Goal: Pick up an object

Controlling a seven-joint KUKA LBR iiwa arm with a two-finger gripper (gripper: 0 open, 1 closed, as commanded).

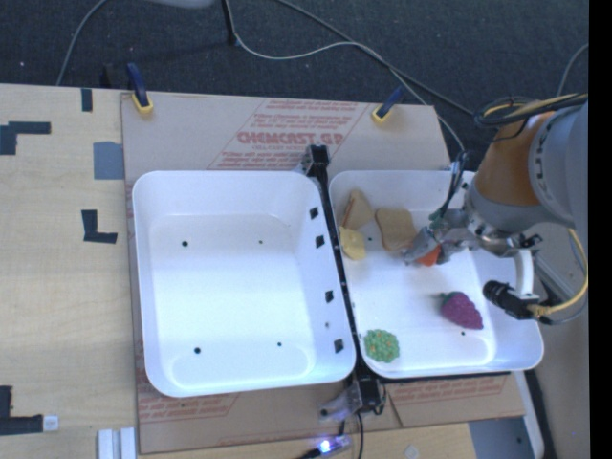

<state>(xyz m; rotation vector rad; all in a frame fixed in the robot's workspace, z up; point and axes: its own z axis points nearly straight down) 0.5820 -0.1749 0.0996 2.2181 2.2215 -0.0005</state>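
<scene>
So the arm's gripper (427, 250) is down in the right bin (411, 357), over a small orange-red piece (431, 254). It's too hidden to call its long axis, and I can't tell if the jaws are apart or together. Nearby: two tan pieces (395, 228), a yellow one (353, 246), a purple fruit (462, 310), and a green clump (382, 345). The left bin (153, 256) sits on cardboard (277, 132) on the wooden worktop (48, 285), with dark carpet (402, 17) behind.

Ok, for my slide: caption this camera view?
Tool low in right bin near tan blocks, purple and green toys.
</scene>
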